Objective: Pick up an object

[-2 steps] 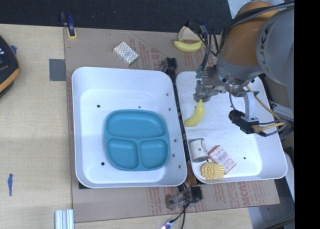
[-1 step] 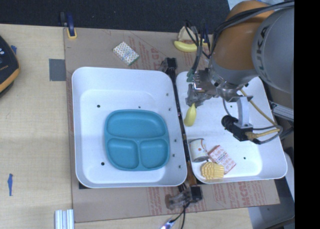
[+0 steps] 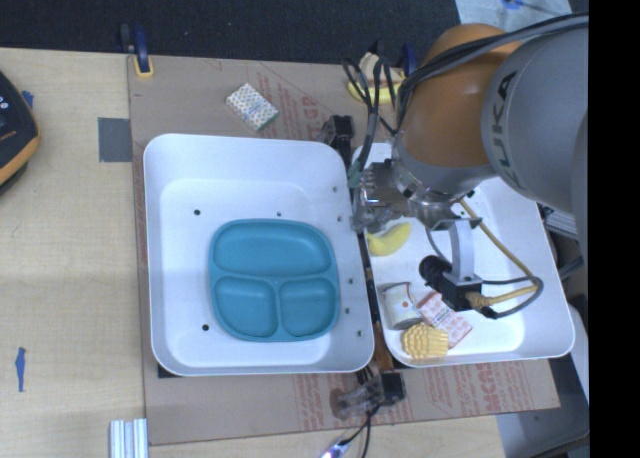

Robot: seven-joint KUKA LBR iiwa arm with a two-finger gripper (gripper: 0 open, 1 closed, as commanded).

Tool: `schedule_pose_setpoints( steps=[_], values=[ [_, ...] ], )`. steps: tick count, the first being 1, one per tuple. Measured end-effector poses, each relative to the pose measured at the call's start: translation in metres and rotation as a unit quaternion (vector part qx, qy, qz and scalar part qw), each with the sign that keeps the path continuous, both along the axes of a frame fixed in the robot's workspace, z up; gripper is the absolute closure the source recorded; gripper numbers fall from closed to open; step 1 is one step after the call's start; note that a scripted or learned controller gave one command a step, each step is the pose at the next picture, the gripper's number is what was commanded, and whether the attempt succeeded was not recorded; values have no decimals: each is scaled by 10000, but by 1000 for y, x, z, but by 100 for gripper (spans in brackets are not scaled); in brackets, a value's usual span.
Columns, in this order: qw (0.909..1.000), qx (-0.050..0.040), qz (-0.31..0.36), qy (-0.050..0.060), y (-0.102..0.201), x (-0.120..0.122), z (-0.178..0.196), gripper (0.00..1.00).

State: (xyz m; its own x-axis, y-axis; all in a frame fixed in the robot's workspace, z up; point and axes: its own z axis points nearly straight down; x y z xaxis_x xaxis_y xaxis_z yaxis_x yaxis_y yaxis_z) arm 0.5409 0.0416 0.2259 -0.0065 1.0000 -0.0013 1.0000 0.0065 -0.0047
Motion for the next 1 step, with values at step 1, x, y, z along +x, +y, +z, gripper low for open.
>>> schedule_pose_setpoints(
  steps=[1],
  values=[
    [10000, -1, -22, -10, -83, 44, -16, 100]
  ],
)
